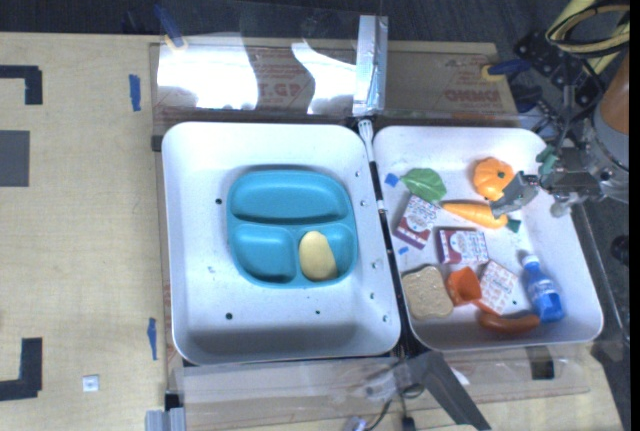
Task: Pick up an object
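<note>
The gripper (518, 194) hangs over the right bin (585, 264) just beside the carrot's (472, 213) tip, below the small orange pumpkin (492, 177), its fingers slightly spread with nothing between them, other toys lying below the carrot.

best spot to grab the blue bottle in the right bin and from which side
Grip the blue bottle across the middle of its body, coming straight down from above. It lies flat on its side, pale cap toward the bin's centre. Its near-wall side looks free, but the red item crowds its base, so close the claw across the width, probably safest.
</note>
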Tool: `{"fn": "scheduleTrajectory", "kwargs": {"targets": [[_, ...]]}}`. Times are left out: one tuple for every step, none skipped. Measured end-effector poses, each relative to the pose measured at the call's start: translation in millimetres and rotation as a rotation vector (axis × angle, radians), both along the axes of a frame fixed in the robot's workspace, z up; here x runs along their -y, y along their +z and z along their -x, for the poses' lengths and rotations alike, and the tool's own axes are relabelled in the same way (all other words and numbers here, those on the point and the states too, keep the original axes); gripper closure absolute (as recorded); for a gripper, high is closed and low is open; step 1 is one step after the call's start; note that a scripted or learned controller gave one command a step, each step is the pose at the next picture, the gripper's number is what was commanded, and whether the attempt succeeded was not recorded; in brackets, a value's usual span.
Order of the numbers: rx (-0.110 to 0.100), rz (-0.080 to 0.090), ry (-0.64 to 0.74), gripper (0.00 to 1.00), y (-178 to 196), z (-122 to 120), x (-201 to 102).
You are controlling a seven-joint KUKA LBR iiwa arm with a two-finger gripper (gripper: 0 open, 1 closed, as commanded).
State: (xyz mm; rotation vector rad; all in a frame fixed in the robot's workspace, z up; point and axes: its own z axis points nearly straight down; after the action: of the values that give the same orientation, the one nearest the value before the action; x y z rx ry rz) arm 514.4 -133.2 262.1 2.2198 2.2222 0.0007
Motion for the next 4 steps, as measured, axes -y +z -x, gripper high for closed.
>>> {"fn": "scheduleTrajectory", "kwargs": {"targets": [[-0.004, -0.002, 0.290, 0.00, -79, -5, -43], [0.008, 0.005, 0.318, 0.00, 1, 34, 5], [-0.010, -0.003, 0.271, 0.00, -103, 38, 74], [0.010, 0.004, 0.322, 0.00, -157, -28, 28]]}}
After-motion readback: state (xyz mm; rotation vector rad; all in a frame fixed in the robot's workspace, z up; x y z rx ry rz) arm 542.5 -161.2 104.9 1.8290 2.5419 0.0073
